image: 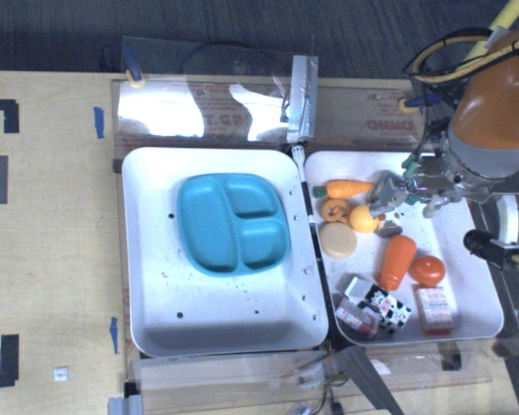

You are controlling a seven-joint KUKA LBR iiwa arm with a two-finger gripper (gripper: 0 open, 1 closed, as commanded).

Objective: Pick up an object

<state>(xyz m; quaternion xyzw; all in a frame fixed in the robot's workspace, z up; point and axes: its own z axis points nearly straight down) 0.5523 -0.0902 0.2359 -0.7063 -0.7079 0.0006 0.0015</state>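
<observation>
Arm over the right bin, gripper down among the toy food.

The gripper (389, 195) sits low at the far side of the right bin (484, 305), just right of a yellow fruit (362, 219) and near a carrot (349, 188); whether it is open, closed or gripping anything cannot be told from this angle. Left of the fruit lies a small orange ring (333, 209), and just near of it a tan disc (338, 239). Toward the middle, an orange cylinder (396, 262) leans beside a red tomato (428, 270). Along the near edge sit a pink carton (435, 308), a black-and-white block (387, 306) and a dark wrapped packet (355, 304). The left bin (147, 258) holds a blue divided tray (233, 223).
</observation>
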